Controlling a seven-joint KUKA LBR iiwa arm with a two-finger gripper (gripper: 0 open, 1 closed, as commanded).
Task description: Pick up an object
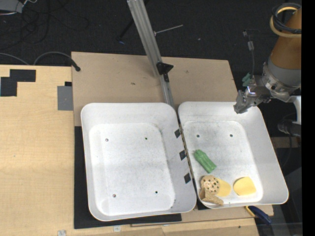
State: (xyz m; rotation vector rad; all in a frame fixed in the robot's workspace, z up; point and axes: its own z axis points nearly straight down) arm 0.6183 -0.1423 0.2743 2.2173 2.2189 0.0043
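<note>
The worktop [123, 77] was a plain tan board, with a paler wood-grain panel [29, 151] alongside on the left, marked with a few black and grey patches. Beyond the far edge, the floor was dark and strewn with cables [29, 58]. A slim metal rail [147, 43] slanted down from the far side to the seam between the two white bins.

The left bin [128, 114] showed a scuffed, speckled floor with small dark holes. The right bin [256, 132] held everything: a green object [204, 161] lay near the bin's left wall, its long axis running diagonally, one end aimed at the far-left corner, the other at the near-right corner. Nearer the front edge sat a speckled cookie-like piece [210, 184] touching a tan wedge [212, 197], a pale yellow disc [223, 188] just beside them, and a brighter yellow block [244, 186] close to the right.

The claw [241, 104] hovered over the right bin's far-right corner, well apart from all the items, nothing between its tips; whether they were spread or pressed together, I could not tell. No readable writing or labels appeared anywhere.
</note>
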